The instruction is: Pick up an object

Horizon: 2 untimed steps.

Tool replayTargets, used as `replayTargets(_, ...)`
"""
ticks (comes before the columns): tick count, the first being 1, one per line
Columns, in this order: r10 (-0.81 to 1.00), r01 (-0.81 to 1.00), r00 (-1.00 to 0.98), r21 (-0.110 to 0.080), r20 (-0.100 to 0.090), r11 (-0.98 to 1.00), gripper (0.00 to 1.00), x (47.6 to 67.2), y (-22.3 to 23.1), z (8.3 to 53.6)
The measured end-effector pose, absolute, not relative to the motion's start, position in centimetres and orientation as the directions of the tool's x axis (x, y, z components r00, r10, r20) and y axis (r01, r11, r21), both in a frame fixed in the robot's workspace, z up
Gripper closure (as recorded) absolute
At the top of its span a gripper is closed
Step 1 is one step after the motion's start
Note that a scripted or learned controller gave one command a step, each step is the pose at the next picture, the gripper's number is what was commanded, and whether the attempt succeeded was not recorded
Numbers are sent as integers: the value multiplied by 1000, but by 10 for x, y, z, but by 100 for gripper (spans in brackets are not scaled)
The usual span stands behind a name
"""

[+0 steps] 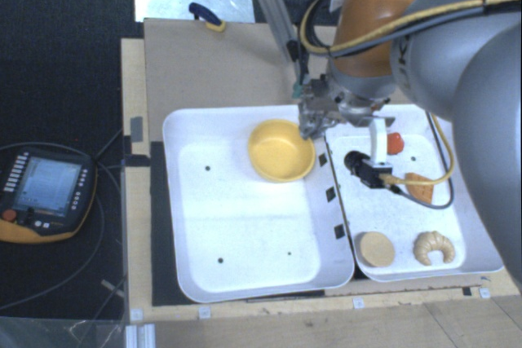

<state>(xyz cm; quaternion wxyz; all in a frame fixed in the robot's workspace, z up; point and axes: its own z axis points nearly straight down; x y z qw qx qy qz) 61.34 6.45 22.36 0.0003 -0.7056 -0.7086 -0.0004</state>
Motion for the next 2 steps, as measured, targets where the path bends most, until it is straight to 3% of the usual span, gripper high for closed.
replayTargets(1, 1000, 1000, -3, 0, 1, 3, 100, 605, 97, 222)
replayTargets(2, 1000, 1000, 0, 1, 0, 0, 0, 605, 95, 222)
